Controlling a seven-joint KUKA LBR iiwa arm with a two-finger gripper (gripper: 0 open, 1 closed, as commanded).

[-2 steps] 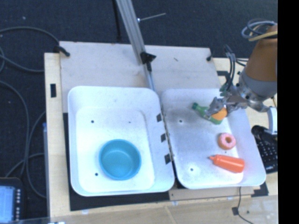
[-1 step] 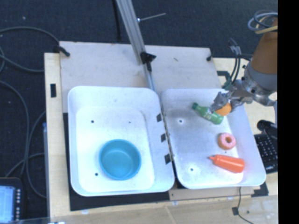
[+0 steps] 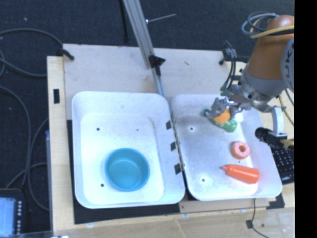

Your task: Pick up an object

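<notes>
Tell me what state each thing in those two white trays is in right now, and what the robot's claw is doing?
Blue bowl: upright, alone in the left bin.
Pink donut: lying flat in the right bin.
Orange bottle: lying on its side, near the front.
Orange and green toy: directly under the gripper; whether it is grasped is unclear.
Gripper: down low over that toy.

This looks like a robotics lab. A pale wooden table (image 3: 119, 68) stands on dark carpet (image 3: 59, 14), loose black cables (image 3: 20, 68) trail across the floor, and a bare aluminium strut (image 3: 138, 26) rises behind two white bins (image 3: 84, 108). What may be a keyboard (image 3: 285, 165) sits at the right.
</notes>
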